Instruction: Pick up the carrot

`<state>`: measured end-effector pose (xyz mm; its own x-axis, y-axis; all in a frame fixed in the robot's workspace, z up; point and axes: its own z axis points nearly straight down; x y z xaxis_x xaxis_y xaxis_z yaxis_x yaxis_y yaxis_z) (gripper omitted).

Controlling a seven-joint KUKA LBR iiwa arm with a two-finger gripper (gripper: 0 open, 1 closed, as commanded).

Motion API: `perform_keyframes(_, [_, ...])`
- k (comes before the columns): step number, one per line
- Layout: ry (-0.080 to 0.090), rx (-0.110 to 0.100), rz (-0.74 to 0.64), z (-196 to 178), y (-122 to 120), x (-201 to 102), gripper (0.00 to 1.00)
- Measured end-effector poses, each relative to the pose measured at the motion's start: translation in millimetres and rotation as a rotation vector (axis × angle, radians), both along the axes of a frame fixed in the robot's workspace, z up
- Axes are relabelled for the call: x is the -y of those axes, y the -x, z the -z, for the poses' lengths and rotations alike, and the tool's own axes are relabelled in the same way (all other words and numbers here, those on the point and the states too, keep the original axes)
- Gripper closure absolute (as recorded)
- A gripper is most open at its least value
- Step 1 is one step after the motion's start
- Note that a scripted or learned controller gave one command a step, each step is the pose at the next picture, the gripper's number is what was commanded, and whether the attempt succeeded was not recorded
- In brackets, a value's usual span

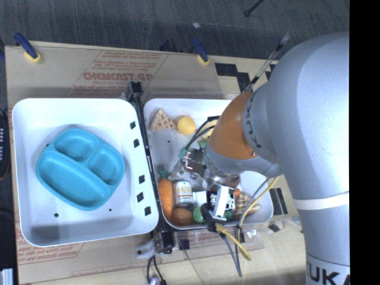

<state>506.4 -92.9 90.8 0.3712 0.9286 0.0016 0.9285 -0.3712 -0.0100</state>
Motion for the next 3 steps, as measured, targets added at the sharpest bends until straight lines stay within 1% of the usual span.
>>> perform_keyframes(1, [0.004, 0.006, 0.021, -103, -58, -6, 0.00])
perform_keyframes(2, [-0.001, -0.002, 0.050, 0, 0, 3, 0.00])
perform_keyframes(3, [0.003, 0.007, 0.086, -87, -46, 0, 0.00])
